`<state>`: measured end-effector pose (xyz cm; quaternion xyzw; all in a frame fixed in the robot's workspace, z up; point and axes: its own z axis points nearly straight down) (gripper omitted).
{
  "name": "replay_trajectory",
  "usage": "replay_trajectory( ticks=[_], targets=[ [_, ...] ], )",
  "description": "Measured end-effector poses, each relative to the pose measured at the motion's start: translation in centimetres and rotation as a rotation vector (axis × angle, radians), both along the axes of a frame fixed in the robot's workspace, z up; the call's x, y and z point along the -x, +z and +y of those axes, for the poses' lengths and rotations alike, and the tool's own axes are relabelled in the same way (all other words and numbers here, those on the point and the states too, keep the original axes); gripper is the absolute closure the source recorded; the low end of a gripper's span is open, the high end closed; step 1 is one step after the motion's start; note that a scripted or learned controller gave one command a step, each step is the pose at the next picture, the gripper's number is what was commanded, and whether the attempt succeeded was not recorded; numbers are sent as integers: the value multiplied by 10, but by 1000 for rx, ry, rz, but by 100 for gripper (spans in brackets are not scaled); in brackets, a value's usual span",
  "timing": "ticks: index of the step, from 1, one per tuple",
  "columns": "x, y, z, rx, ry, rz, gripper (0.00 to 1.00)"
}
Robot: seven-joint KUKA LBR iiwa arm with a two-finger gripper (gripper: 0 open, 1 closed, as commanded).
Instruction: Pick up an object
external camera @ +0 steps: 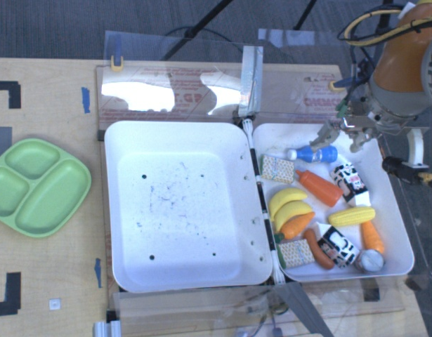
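1. Camera view, containers: two shallow white bins sat side by side on the wooden tabletop (47, 83). The left bin (131, 146) held only faint scuff marks and a few dark dots on its floor. The right bin (398, 216) was crowded with toy food.
2. Right bin contents: a blue bottle (315, 154) lay on its side near the far wall; an orange bottle (319, 187) lay beside it; two yellow bananas (289, 205) curved together at the left side; a corn cob (352, 216) and a carrot (373, 236) lay toward the right; a black-and-white carton (349, 179) sat near the middle right.
3. A green divided plate (37, 186), smooth plastic with three compartments, rested on the tabletop well left of the bins.
4. Pincer (340, 139): it hung over the far end of the right bin, fingers spread open, nothing between them, just above the blue bottle.
5. Textures: bins matte and smooth; toys glossy, rounded plastic.
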<state>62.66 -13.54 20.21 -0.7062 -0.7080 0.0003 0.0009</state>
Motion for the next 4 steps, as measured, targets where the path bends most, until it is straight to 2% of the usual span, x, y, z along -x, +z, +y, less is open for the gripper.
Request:
replay_trajectory(
  ticks=[1, 2, 3, 4],
  targets=[
    [35, -116, 24, 1, 55, -7, 0],
    [34, -105, 23, 2, 52, -12, 100],
    [33, -96, 22, 3, 50, -13, 100],
    [1, -6, 53, 1, 175, -4, 100]
  ],
)
